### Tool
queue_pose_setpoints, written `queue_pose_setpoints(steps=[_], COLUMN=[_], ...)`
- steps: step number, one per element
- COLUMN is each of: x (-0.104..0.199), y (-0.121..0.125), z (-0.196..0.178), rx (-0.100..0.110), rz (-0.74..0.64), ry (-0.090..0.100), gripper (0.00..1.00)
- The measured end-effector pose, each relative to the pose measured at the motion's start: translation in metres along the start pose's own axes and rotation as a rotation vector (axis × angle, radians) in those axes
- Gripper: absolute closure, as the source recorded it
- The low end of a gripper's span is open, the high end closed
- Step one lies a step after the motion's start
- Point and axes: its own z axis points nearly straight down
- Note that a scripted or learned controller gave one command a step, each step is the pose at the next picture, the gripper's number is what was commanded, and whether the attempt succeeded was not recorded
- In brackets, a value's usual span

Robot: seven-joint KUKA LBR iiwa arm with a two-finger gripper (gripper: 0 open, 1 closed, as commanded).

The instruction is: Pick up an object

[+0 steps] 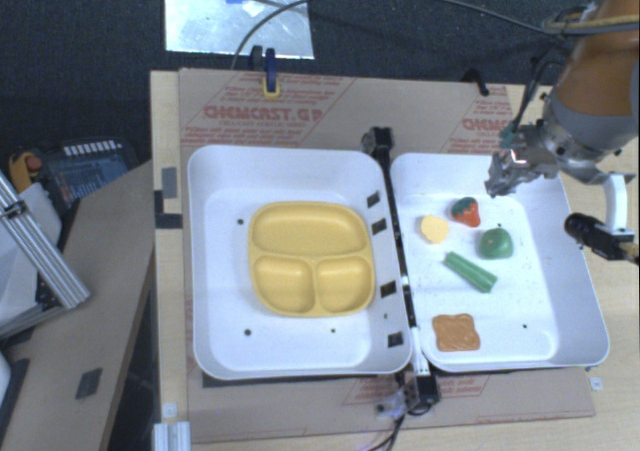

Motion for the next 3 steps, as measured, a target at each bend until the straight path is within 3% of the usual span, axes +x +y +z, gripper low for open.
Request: queue_pose_setpoints(steps=[1, 3], x=[0.000, 0.106], y=[0.001, 0.024], z=[-0.021, 0.015], rx=[0.003, 0.006], rz=[-0.001, -0.005], ry=[0.001, 0.003], gripper=[1.00, 1.00])
